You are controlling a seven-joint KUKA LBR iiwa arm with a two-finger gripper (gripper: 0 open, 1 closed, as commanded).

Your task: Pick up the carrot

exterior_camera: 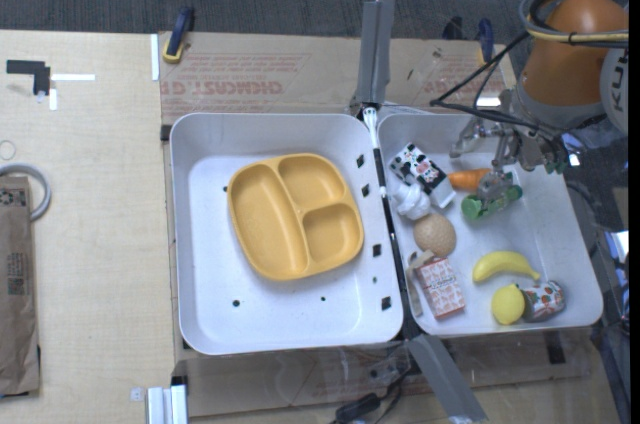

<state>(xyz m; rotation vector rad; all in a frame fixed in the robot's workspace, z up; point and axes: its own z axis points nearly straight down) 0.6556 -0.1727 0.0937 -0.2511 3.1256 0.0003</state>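
Observation:
The carrot [466, 179] is a small orange piece lying in the upper middle of the right bin [580, 242], between a black-and-white cow-patterned toy [418, 169] and a green vegetable [492, 202]. My gripper [508, 158] hangs just to the right of the carrot's right end, over the green vegetable's far end. Its fingers point down and stand open, a little apart, with nothing between them. The carrot rests on the bin floor, apart from the fingers.
Also in the right bin are a brown round item [435, 234], a red-and-white box [440, 287], a banana [505, 264], a lemon [508, 305] and a patterned can [544, 298]. A yellow divided plate [295, 214] lies in the left bin [200, 292].

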